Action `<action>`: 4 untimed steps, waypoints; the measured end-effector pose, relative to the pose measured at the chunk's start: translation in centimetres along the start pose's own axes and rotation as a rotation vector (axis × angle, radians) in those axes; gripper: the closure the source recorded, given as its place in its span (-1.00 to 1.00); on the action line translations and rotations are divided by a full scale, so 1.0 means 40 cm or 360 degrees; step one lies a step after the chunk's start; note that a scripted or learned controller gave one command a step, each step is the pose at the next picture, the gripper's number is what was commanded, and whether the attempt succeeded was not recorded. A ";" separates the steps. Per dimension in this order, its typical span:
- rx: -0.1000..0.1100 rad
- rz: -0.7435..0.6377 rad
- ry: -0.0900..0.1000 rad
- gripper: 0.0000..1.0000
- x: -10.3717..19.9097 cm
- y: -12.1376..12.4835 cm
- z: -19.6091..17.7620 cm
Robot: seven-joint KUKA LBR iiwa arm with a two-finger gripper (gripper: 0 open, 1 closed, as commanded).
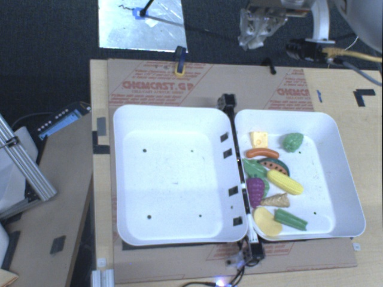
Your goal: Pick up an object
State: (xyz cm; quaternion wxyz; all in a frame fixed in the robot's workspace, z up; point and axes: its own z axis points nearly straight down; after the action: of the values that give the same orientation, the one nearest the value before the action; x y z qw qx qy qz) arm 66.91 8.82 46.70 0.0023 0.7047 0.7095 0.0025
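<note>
The right bin point(335, 178) holds several toy foods along its left side. Among them are a yellow cheese cube point(259, 139), a green lump point(292, 141), a red sausage point(263, 153), a yellow corn cob point(285, 182), purple grapes point(255, 190), a tan cone point(275, 200), a pale yellow fruit point(267, 221) and a green cucumber point(291, 220). My gripper point(256, 33) hangs high at the top of the camera view, beyond the far edge of the bench and well away from the bins. No object shows at it.
The left bin point(128, 160) sits beside the right one, joined by a black divider with clips point(234, 160). A yellow-and-blue clamp point(179, 61) stands at the bench's far edge. A shiny sheet point(140, 17) lies on the floor behind.
</note>
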 end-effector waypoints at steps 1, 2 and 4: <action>0.0000 0.0001 0.0001 1.00 0.037 -0.001 -0.098; 0.0002 0.0002 0.0000 1.00 0.045 0.000 -0.176; -0.0024 0.0002 0.0005 1.00 0.106 -0.026 -0.015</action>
State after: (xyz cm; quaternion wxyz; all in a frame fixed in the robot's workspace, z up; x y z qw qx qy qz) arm 65.83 13.04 47.28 0.0064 0.7051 0.7090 0.0089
